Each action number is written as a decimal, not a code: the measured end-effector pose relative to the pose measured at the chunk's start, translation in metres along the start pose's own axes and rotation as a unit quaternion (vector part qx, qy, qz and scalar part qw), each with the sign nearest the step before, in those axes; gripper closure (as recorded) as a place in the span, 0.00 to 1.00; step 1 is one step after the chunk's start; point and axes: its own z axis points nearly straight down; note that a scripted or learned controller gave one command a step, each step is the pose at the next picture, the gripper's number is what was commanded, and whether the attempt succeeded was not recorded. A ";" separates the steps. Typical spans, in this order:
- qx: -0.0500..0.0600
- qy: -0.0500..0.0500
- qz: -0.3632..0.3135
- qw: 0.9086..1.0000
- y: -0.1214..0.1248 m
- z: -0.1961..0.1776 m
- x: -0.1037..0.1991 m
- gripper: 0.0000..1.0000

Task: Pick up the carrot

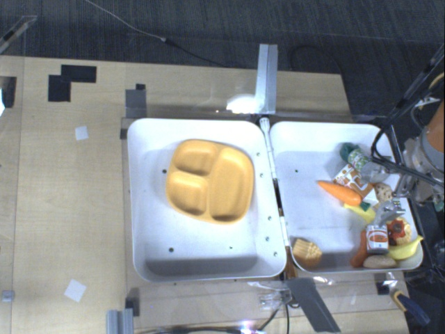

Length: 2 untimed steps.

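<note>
Carrot lies loose in the right bin, orange tip pointing left, amid clutter at the right wall. My gripper hangs just right of it; jaw state I can't tell.

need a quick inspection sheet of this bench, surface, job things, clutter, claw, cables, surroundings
surface: pale wooden bench bearing two white bins side by side, left bin and right bin.
job's things: carrot lies in the right bin, tip pointing left, among the other items.
clutter: yellow divided tray in the left bin; in the right bin a green bottle, small jar, banana and a bread-like piece.
claw: claw sits at the right bin's right side over the pile; open or shut cannot be told.
cables: thin cable crosses the floor; black cables by the arm.
surroundings: dark carpet behind the bench; black markers on the bench.
</note>
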 end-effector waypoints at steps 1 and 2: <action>-0.003 0.005 0.050 0.999 0.045 0.114 -0.004 0.00; -0.001 -0.003 0.043 0.999 0.057 0.127 -0.058 0.00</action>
